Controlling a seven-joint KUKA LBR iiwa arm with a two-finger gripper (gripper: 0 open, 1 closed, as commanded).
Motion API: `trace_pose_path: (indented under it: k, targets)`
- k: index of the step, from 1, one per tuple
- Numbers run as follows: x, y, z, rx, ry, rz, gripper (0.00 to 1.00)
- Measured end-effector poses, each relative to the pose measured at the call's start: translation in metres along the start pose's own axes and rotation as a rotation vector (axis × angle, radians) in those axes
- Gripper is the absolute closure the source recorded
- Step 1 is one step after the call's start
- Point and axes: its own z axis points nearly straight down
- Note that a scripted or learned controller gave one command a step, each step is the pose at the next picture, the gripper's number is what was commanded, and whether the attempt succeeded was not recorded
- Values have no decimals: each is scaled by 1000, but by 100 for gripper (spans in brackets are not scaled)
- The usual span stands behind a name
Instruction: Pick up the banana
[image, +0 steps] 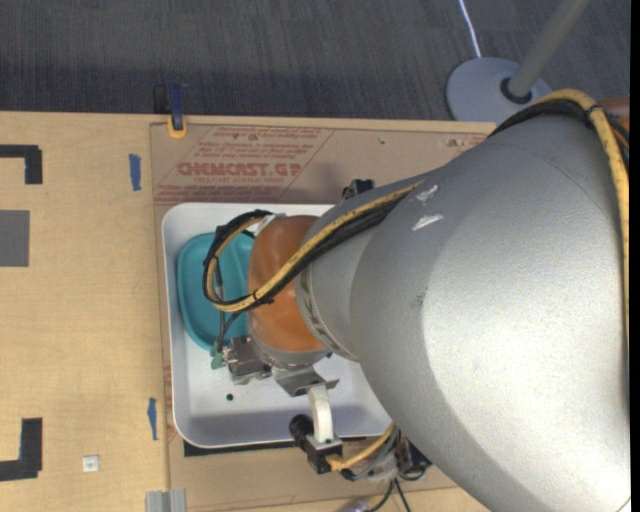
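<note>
Grey arm (480, 300) looms over the shallow white bin (200, 425), hiding any banana; a turquoise curved object (200, 285) hugs its left wall. Blind descent risks grabbing that instead.

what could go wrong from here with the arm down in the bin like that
1. The big grey arm covers most of the shallow white bin from this camera, so a grasp on the banana cannot be checked; a miss could go unnoticed.
2. A teal, rounded plastic object lies right beside the orange wrist band; the arm might nudge or catch it instead.
3. The loose yellow cable loops low over the teal object and could snag as the arm lifts.
</note>
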Motion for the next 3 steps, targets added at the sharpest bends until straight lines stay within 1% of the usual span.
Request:
trace_pose_path:
  k: [1, 2, 3]
  targets:
    - [-13, -3, -67, 0, -2, 415, 100]
    - [-1, 0, 0, 1, -1, 64, 100]
    - [-4, -2, -71, 1, -2, 171, 100]
